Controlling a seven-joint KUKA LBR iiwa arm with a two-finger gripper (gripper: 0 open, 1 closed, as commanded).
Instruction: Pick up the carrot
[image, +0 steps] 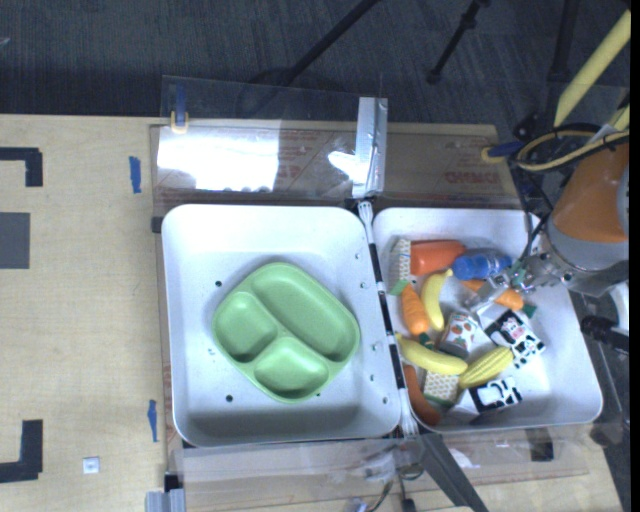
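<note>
In right bin (570, 400) — carrot (413, 311) lies near-upright, long axis top-to-bottom.

Green tray (285, 327) (three compartments) in left bin (190, 250).

I find no legible text. Faint reddish print on the cardboard panel (440, 165) beyond the right bin (575, 350) is too blurred for me to read.

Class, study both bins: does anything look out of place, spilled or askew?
Nothing looks spilled or damaged. The green plate sits skewed in the left bin. In the right bin, the toys lie heaped, the carrot hard against a banana.
</note>
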